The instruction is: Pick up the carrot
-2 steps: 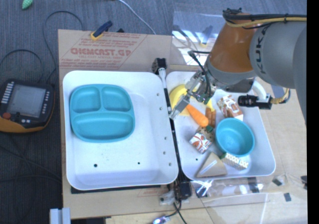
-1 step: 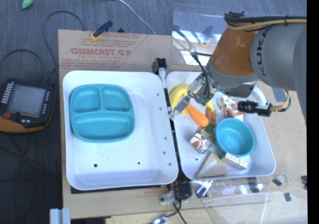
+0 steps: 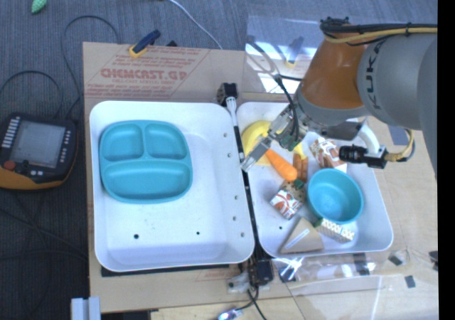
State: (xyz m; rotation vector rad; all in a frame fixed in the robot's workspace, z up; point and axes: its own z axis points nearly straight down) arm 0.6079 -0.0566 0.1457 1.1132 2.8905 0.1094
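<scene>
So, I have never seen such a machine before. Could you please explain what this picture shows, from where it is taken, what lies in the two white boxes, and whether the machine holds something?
The big grey and orange machine is a robot arm, reaching in from the right. One camera above the bench looks down at a slant. Two shallow white bins sit side by side. The left bin holds a light blue divided plastic tray. The right bin holds an orange carrot, a yellow banana-like piece, a round blue bowl and some small packets. The arm's two-finger gripper hangs low, just beside the carrot's end. I cannot tell whether it holds the carrot.
</scene>
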